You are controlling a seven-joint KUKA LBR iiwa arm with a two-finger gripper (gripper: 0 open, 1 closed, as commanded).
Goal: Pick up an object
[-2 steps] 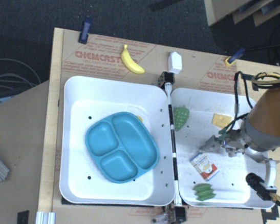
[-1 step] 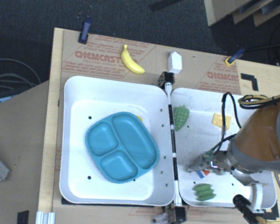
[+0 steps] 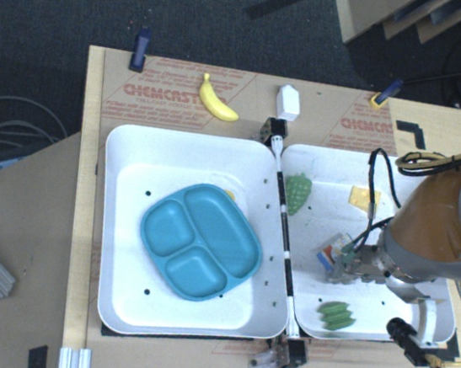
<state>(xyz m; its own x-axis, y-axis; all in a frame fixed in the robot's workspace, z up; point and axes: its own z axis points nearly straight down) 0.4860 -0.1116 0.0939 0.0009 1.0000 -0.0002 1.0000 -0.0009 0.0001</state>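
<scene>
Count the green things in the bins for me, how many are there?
2, both in the right bin. One green thing lies by the bin's left wall, near the far end. The other green thing lies near the front edge. The arm could be hiding more.

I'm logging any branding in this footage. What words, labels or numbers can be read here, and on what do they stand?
"CHEMCAST", in red capitals, on the brown board under the bins, left of the yellow banana.
The same red print repeats on the board's right part; partly covered.
Smaller red lines under both: too blurred to read.
</scene>
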